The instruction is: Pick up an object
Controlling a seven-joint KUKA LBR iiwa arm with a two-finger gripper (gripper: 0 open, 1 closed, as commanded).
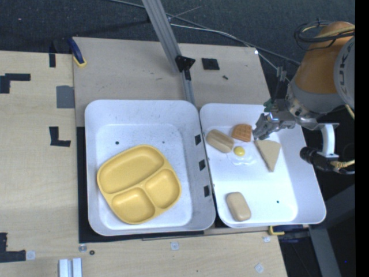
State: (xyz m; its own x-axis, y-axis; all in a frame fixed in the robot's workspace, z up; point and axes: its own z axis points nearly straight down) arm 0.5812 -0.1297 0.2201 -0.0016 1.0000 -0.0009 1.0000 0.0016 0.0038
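Observation:
The right bin [288,209] holds toy foods. A tan bread roll [219,140] lies at its upper left, with an orange waffle-like cracker [242,133] just to its right. Below them sits a fried egg [240,153] with a yellow yolk. A pale wedge of cheese [269,153] lies right of the egg, and a second tan roll [237,206] rests near the front edge. My gripper [260,129] hangs over the bin between the cracker and the cheese wedge, its tips close to the cracker's right edge. Nothing shows between its tips.
The left bin [104,120] carries a yellow three-compartment plate [138,183]. A slanted metal pole [164,25] rises behind the bins. The arm's orange band [323,62] and cables occupy the upper right. The right bin's lower right floor is bare white.

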